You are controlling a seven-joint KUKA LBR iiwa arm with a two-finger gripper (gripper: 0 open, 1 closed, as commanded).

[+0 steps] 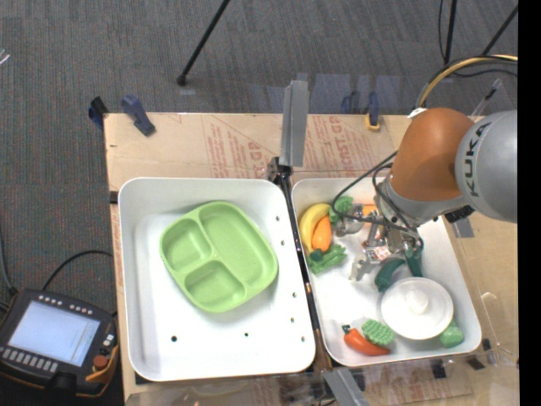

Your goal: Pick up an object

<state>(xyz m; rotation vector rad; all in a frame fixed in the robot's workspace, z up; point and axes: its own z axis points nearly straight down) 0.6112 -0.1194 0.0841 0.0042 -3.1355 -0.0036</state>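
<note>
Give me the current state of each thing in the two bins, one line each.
Green divided plate: flat in left bin, right way up.
Banana: lying at right bin's left wall.
White bowl: upside down in right bin.
Orange pepper: on its side, front edge.
Gripper: low over right bin, beside the bowl.

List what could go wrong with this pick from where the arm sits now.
1. The gripper hangs over a crowded part of the right bin: the banana, a green leafy toy and a dark teal piece lie close together, so it may catch two items or nudge them apart.
2. The white lidded bowl sits just below the gripper; a descent there could bump it.
3. The wrist hides what lies beneath it.
</note>
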